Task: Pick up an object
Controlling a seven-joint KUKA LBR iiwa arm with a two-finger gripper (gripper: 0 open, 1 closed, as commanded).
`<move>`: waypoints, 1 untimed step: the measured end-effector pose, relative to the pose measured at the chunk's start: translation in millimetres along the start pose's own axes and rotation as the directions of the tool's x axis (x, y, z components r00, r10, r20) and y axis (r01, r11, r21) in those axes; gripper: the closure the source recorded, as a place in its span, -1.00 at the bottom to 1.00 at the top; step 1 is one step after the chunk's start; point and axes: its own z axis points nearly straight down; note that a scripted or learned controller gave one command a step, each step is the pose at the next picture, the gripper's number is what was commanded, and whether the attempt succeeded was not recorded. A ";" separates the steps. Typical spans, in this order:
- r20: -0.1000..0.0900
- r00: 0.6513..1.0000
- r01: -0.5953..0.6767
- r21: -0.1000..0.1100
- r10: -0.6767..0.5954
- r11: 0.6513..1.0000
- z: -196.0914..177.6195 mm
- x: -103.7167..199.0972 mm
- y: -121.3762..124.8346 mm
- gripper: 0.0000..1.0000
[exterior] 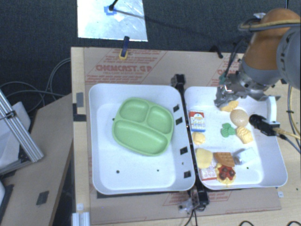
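The right bin [270,171] holds several small play-food items: a red-and-white carton [196,121], a beige egg [238,117], a green piece [228,130], a yellow ridged piece [244,135], a yellow pear-like piece [203,157], a brown cracker [224,158] and red berries [226,173]. My gripper [224,99] hangs low over the bin's far part, just above a yellow piece [230,107] by the egg. Its fingertips are dark and small against the bin.
The left bin [106,173] holds a green divided plate [143,125]. A black divider [185,126] with clips runs between the bins. The arm's grey body with its orange band [275,32] looms over the right bin's far right corner. Cables lie at the bench's left.
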 end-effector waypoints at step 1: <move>0.000 1.000 0.001 -0.001 -0.001 1.000 2.2 -0.5 9.0 1.00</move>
